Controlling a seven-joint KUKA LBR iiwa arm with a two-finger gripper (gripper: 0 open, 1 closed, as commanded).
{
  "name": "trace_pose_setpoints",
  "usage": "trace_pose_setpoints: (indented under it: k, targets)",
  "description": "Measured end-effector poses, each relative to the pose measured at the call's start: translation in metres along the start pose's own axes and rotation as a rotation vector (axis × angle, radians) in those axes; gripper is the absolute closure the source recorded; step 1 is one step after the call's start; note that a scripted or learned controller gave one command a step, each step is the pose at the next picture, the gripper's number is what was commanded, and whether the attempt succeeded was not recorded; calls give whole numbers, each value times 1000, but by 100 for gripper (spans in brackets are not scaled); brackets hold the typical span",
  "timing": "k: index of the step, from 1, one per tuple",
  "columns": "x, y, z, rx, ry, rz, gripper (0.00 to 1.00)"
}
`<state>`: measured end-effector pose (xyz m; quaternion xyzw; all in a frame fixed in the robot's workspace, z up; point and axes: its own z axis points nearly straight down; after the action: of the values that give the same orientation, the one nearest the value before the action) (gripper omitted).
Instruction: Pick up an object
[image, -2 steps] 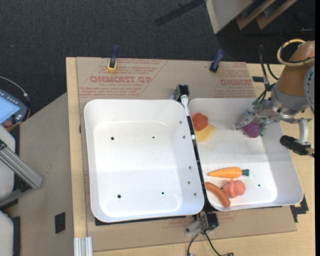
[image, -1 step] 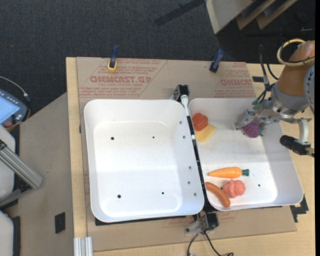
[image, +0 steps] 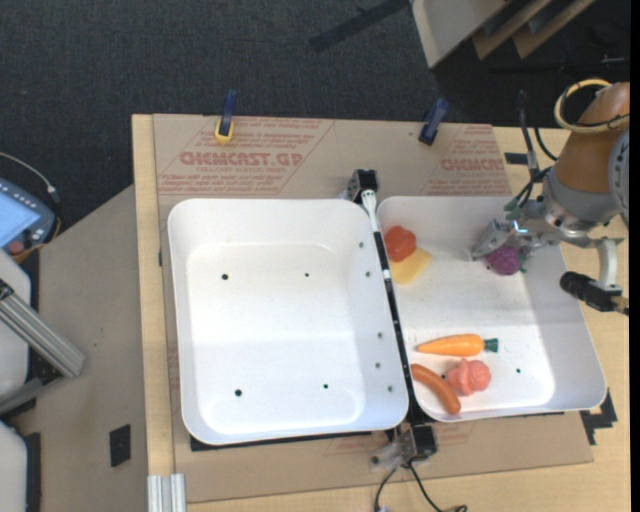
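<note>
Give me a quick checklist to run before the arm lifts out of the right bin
1. Tool over the right bin: ok.
2. Tool at the purple item: ok, right above it.
3. Purple item between the fingers: cannot tell.
4. Purple item apart from the red piece and yellow piece: ok.
5. Carrot, sausage and pink item away from the tool: ok.

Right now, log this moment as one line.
hand at purple object | right bin | grasp unconfirmed | carrot untouched
</note>
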<state>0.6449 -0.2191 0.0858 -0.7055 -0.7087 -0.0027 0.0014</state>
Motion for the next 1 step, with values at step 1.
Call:
trace_pose_setpoints:
  k: [1]
  targets:
    - [0, 1, 0, 0, 0, 0, 0]
